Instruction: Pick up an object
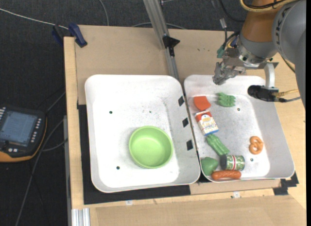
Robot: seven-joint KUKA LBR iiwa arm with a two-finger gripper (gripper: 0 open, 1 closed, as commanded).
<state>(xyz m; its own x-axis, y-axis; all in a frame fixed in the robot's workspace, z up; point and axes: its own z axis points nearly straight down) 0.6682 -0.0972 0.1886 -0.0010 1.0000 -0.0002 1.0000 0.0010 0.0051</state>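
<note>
2 white bins side by side: left bin (97, 98) with green bowl (150, 146), right bin (272, 137) with small items. Gripper (219, 78) above right bin's far edge; jaws' state unclear. Near inner wall: carton (206, 123), orange block (202, 103), cucumber (217, 145), can (232, 162), sausage (226, 175). Pretzel (255, 145) apart, right.

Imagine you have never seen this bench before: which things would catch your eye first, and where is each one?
The round lime-green plastic bowl stands alone in the left shallow white bin, towards its near side. The right shallow white bin holds a cluster of small toys, including an orange-red block, a twisted orange pretzel and a red sausage. The grey arm's gripper hangs over that bin's far rim.
</note>
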